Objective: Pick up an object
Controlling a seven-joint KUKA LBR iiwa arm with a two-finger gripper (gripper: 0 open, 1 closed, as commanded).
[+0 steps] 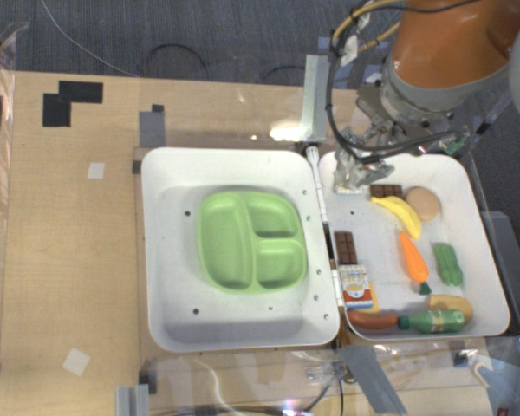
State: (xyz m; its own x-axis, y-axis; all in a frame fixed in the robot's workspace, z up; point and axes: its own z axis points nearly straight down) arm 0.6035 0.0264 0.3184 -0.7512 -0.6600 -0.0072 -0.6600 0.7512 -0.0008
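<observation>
We see the gripper [351,173] hanging low over the back left corner of the right bin [478,232], under the grey wrist and the orange band [446,42] of the arm. Its metal fingers point down, but from this angle we cannot tell if they are spread or pressed together, and we see nothing between them. Just right of the gripper lies a dark chocolate bar [386,192], and below this bar a yellow banana [400,216] lies on a slant, touching a round beige bun [423,204] on its right side. Further to the front there is an orange carrot [413,257], and beside it, a little apart, a green cucumber [448,263]. Near the left wall of this bin we find a second brown chocolate bar [346,249], and in front of it a small carton [355,287] with red and white print. Along the front wall lie a reddish sausage [374,321], a green bottle [433,321] on its side, and behind the bottle a yellowish piece [451,304] that we cannot name with certainty. The left bin [173,319] holds a green divided plate [251,241] with three compartments, lying about in its middle. Both bins stand on a light wooden bench [52,258].
</observation>
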